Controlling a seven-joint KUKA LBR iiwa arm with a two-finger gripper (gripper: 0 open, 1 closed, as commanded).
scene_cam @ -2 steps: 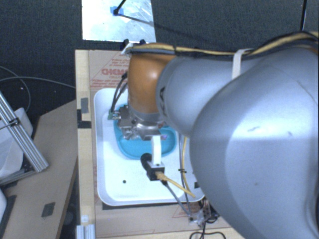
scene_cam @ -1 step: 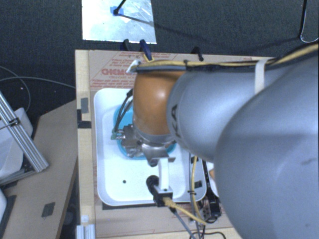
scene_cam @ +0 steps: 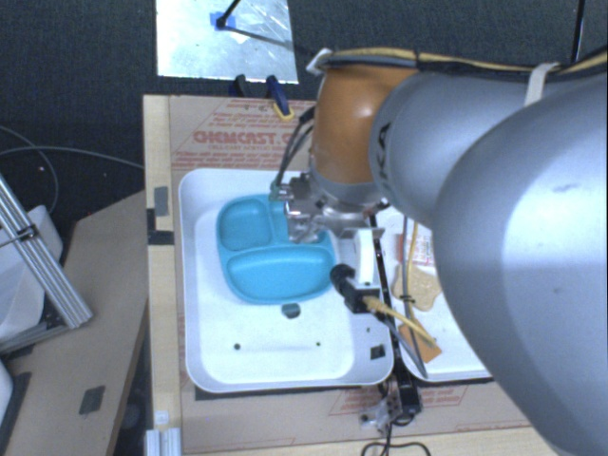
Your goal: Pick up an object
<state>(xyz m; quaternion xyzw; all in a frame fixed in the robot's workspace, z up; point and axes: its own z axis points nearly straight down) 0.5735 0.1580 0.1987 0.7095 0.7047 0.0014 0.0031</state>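
Blue divided plate [scene_cam: 271, 259] sits in the left bin [scene_cam: 204, 350], with the gripper [scene_cam: 306, 218] right over its far-right rim. Honestly can't tell its state. I'd pinch the rim squarely, then lift slow so it doesn't tip.

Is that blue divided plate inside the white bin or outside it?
Inside: the blue divided plastic plate lies flat on the left shallow white bin's floor.

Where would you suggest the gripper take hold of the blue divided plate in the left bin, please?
Probably the blue divided plate's raised outer rim along its near, curved edge, coming straight down from above. The plate lies flat in the left bin, so only that thin rim offers a pinch, and white floor shows beside that edge.
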